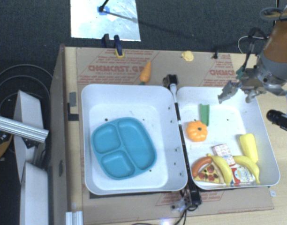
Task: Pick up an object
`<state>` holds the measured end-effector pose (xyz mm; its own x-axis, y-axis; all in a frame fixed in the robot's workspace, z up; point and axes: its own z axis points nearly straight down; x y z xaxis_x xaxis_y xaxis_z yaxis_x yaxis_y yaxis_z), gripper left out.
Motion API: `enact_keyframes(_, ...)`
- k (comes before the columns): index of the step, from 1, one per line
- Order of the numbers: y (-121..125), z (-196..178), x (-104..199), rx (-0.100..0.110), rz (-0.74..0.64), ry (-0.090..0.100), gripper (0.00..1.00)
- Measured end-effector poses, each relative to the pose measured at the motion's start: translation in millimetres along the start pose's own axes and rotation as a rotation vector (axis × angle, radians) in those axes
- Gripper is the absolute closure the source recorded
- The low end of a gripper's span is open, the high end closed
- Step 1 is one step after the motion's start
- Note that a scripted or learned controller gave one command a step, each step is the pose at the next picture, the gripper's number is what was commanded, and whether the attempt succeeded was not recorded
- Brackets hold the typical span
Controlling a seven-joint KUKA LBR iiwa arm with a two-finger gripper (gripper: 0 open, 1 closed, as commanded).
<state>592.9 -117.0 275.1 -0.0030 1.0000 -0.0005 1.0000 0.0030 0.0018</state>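
Observation:
The right bin (pixel 260 125) holds an orange pumpkin (pixel 197 131), a green strip (pixel 204 114), a yellow corn-like piece (pixel 248 146), bananas (pixel 237 165), a pizza slice (pixel 208 171) and small red-and-white packets (pixel 223 152). My gripper (pixel 239 93) hangs over the far right corner of that bin, above its rim. Its two fingers are spread apart with nothing between them. It stands well behind and right of the green strip.
The left bin (pixel 94 107) holds a blue divided tray (pixel 123 146). An orange carrot (pixel 145 72) lies on the cardboard behind the bins, and a small yellow bit (pixel 187 56) lies further right. Blue clamps (pixel 111 42) sit at the back edge.

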Motion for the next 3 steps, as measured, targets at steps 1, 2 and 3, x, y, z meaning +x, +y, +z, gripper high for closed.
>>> enact_keyframes(1,-9,166,10,-0.029,0.002,-0.004,0.0)
enact_keyframes(2,38,190,11,-0.005,-0.003,-0.001,0.0)
enact_keyframes(3,37,179,11,-0.003,-0.001,0.001,1.0)
